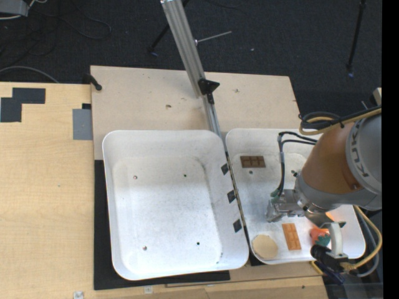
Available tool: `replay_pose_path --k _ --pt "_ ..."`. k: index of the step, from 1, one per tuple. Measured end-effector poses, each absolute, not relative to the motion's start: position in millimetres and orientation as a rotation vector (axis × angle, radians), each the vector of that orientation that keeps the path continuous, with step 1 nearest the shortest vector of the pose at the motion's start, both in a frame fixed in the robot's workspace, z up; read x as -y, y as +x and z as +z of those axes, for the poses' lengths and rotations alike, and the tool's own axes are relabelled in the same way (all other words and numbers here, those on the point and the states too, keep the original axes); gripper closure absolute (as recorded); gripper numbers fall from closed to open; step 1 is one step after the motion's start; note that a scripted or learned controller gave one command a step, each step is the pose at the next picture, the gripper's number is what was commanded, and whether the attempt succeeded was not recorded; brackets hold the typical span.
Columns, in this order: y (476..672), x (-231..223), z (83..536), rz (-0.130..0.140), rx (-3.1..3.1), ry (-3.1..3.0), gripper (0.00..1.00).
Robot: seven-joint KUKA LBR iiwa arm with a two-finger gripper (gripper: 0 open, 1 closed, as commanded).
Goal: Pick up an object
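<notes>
Dark floor with loose cables around a pale wooden tabletop (43, 185), seen from above at a slant. Two shallow white bins side by side on a tan board: left bin (163, 203) wide, with a few small dark specks on its floor; right bin (249, 189) narrower, partly covered by the arm. Slanted aluminium rail (187, 48) rising from the seam between the bins toward the top of the view.

Grey arm (340, 161) with an orange band reaching in from the right, bent down over the right bin. Hand (278, 209) low over the middle of that bin, metallic and small in view; cannot tell how far open, nor whether anything sits in it.

In the right bin: brown chocolate-bar piece (252, 162) near the far end, apart from the hand; round beige disc (265, 246) at the near corner; orange rectangular block (290, 236) just beside the disc, close below the hand; small red-orange and green item (320, 234) further right, partly hidden by the arm.
</notes>
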State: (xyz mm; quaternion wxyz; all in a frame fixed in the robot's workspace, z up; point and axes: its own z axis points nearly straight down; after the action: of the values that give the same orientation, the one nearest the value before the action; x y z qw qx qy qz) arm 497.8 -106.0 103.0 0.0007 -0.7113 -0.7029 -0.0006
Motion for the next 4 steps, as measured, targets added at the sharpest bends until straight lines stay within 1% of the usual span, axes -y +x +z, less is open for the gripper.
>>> replay_pose_path --k 1,2,3,4 --pt "495.9 110 145 -0.001 2.212 -2.231 1.00" --pt "501.3 112 189 -0.002 2.223 -2.222 1.00" --pt "502.0 114 231 -0.002 2.222 -2.223 1.00" --pt "524.7 56 234 0.001 2.225 -2.216 1.00"
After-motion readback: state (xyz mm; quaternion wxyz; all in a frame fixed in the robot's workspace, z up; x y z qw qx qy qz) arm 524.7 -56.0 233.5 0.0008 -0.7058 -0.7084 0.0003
